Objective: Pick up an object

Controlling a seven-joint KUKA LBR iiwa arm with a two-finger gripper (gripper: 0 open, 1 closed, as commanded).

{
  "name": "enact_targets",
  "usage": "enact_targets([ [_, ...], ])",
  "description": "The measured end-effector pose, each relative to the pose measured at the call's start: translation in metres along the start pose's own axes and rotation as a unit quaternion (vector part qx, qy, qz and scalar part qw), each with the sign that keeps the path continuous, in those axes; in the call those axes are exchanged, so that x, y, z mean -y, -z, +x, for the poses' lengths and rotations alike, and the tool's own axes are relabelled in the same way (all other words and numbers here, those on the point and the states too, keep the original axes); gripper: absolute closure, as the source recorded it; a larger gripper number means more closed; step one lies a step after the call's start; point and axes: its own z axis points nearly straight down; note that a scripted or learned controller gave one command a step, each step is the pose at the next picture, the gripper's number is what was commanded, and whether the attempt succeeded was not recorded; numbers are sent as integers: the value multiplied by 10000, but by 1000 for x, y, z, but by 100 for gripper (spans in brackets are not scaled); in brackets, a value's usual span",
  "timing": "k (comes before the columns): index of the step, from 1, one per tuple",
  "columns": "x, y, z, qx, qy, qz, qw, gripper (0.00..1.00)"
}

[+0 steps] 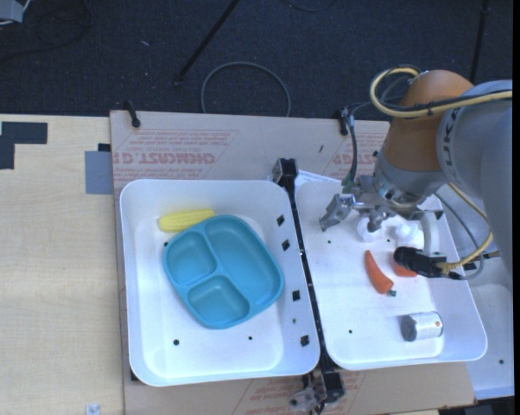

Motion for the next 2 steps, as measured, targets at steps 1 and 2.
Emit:
enact_targets([
  [1,-3,-45,-3,0,-6,3,10000,0],
  [2,-4,-33,-5,3,-24,-13,10000,100],
])
